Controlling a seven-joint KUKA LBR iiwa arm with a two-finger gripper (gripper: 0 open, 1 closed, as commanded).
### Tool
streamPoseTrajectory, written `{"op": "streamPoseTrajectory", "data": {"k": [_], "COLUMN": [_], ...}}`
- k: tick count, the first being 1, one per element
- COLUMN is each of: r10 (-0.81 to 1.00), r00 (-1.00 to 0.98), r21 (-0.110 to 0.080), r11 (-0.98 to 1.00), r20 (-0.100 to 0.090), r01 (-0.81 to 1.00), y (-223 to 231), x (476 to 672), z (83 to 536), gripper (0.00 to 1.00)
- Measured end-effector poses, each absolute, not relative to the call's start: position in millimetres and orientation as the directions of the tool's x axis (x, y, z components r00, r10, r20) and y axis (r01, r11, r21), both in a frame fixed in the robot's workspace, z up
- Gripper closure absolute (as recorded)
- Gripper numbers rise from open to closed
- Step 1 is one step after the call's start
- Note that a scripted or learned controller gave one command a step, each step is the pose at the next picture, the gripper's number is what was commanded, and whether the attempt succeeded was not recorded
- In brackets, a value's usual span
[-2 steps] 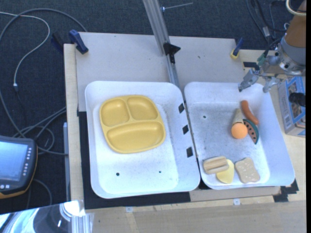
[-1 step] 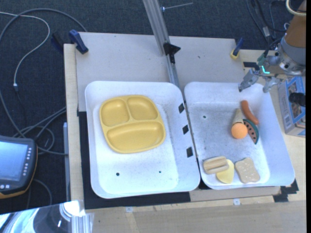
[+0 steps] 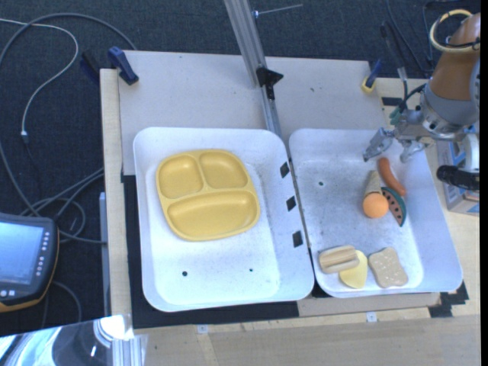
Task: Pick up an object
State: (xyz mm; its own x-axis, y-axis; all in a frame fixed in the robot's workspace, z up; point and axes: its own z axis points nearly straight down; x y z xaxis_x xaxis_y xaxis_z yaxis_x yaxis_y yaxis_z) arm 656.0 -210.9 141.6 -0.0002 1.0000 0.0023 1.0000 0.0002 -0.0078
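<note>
Two white bins (image 3: 152,204), yellow tray (image 3: 207,194), pincer (image 3: 393,145).

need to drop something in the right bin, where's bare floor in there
Free: the right bin's left half, from the divider to the orange ball. Crowded: the near edge by the cracker, and under the gripper by the sausage.

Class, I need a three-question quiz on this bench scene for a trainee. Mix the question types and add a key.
1. True or false: the yellow divided plate lies in the left bin.
2. Which item lies nearest the gripper? A) hot dog B) cracker C) bread roll
3. Fill in: the orange ball sits in the ____ bin.

Key: 1 true; 2 A; 3 right.
</note>
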Motion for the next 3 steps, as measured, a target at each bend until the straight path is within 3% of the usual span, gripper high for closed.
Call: {"op": "streamPoseTrajectory", "data": {"k": [1, 2, 3], "r10": [1.000, 1.000, 1.000], "r00": [-0.001, -0.003, -0.003], "r21": [-0.007, 0.001, 0.009], "r11": [0.001, 0.003, 0.003], "r20": [0.002, -0.001, -0.002], "r01": [1.000, 1.000, 1.000], "y": [-210.0, -210.5, -204.7], "x": [655.1, 657.6, 666.6], "z": [89.4, 105.5, 167.0], "gripper": [0.00, 1.00, 1.00]}}
